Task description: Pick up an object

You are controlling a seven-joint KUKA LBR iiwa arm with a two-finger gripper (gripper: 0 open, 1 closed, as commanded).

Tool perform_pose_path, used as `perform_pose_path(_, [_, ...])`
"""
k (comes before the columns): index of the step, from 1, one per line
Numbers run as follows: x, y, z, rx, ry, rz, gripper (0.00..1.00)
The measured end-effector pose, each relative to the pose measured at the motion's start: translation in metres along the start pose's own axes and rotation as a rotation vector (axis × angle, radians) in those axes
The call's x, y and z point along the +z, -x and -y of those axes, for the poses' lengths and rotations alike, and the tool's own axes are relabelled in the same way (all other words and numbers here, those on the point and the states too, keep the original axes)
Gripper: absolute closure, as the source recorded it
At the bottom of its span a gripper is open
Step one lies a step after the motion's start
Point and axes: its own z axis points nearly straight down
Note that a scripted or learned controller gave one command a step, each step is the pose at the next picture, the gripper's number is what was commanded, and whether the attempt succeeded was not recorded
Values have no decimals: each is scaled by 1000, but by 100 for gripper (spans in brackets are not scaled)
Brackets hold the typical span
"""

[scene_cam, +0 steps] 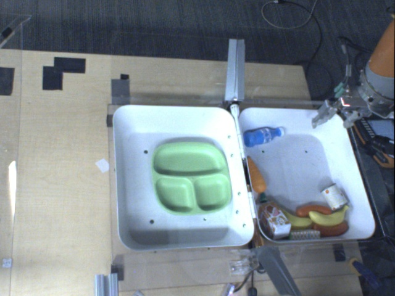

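Nearest, along the right bin's (364,165) front wall, well below and left of the pincer (336,111), lies a huddle of things: a small printed packet (275,221) at the front-left corner, a yellow banana (328,215) resting over red sausage-like pieces (327,229), and a small white cylinder (334,195) just beside the banana's far end. Further back, an orange carrot-like piece (257,177) lies against the bin's left wall. A blue bottle (262,135) lies on its side, level with the pincer and well to its left. The pincer hangs over the bin's far-right corner, fingers spread apart with nothing between them. Far to its left, the other bin (129,165) holds a green divided tray (190,175)
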Motion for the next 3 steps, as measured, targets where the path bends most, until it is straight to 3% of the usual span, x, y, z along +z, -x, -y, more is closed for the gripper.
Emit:
perform_pose_path(1, [-13, -1, -2, -7, 6, 3, 100])
perform_pose_path(2, [-157, -25, -12, -21, 4, 2, 100])
perform_pose_path(3, [-128, -20, 35, -11, 1, 2, 100])
